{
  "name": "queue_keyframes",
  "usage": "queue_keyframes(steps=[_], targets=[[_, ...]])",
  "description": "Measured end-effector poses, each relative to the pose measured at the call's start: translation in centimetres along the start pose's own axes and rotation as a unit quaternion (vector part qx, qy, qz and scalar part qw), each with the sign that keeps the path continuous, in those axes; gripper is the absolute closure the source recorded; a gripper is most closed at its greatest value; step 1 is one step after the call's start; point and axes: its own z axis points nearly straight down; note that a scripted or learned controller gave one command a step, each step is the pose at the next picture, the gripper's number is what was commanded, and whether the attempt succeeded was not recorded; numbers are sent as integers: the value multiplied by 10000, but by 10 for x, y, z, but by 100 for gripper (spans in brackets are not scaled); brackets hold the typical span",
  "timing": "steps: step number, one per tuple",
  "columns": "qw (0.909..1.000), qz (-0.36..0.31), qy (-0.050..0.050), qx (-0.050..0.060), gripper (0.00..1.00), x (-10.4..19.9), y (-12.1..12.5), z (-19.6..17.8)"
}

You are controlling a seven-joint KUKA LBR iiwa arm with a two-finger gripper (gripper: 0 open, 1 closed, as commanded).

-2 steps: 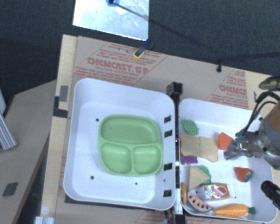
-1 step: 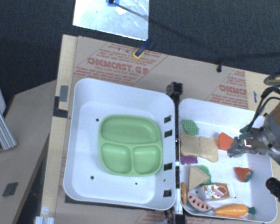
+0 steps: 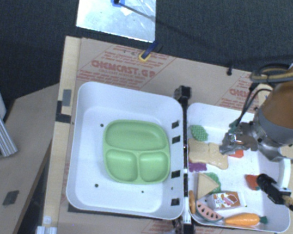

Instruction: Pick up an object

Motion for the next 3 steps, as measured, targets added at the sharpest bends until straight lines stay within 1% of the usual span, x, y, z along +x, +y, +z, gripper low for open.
queue_keyframes(steps=[1,2,3], targets=[[10000,-7,7,-5,100,54,30,-2],[10000,16,1,5,100,64,37,-5],[10000,26,-3,-2,100,54,49,-14]])
